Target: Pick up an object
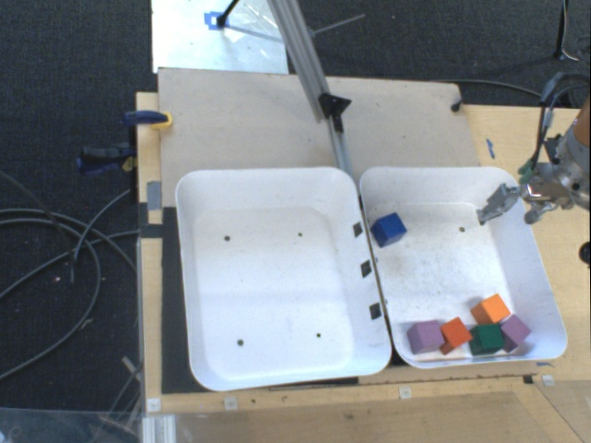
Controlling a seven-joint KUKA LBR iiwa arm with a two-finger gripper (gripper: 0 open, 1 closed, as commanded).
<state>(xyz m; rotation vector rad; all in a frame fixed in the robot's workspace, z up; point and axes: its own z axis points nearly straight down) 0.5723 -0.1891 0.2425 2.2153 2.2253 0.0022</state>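
Coloured cubes [469, 332] crowd the right bin's [517, 247] near corner—tan bench [240, 118], dark carpet [65, 53] beyond—jaws [519, 207] released.

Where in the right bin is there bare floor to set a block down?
Right bin: bare floor between the blue block at the far-left wall and the near-right cluster around the green block. That corner is crowded. The gripper hangs over the far-right rim.

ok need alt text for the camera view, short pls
Overhead view of two shallow white bins: the right bin holds a blue cube near its left wall and a cluster of purple, orange and green blocks at its near edge. The gripper hovers open over that bin's upper right.
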